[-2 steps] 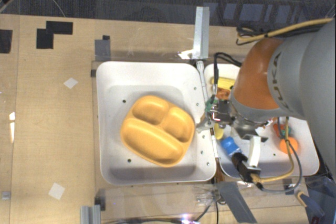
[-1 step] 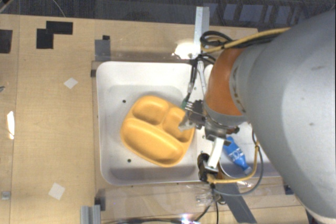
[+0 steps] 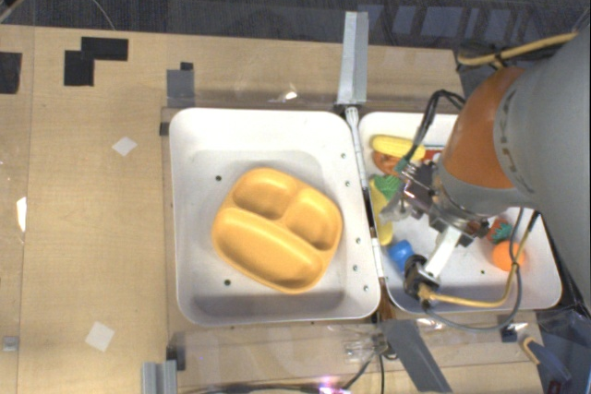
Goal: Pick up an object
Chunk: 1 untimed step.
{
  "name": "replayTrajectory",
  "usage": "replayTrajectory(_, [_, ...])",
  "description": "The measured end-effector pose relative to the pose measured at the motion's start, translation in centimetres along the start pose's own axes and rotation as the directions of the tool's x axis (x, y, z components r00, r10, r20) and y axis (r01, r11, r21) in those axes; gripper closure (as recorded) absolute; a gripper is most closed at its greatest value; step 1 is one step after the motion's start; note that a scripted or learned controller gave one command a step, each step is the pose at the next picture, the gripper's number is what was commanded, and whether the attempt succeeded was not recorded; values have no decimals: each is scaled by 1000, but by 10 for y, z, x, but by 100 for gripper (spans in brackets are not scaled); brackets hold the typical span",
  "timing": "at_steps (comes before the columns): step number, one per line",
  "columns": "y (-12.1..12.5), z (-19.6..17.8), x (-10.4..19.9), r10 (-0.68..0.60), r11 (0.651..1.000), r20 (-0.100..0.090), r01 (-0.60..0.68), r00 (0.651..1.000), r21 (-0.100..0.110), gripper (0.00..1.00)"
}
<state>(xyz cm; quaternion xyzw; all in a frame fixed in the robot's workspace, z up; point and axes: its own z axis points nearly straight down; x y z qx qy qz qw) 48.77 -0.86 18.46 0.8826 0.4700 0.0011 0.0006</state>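
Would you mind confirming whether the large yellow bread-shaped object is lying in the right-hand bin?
No, the large yellow bread-shaped object lies in the left bin, while the arm reaches down into the right bin.

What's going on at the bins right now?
The arm is reaching in from the right and hangs low over the right bin, covering most of it. Small items lie around it there: a yellow piece, something green, a blue piece and an orange one. Whether it has picked anything up cannot be told. The left bin holds one large yellow bread-like object, lying untouched.
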Motion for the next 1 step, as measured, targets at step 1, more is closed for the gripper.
replayTrajectory(1, [-28,1,40,409,912,2,-409,912,3,0])
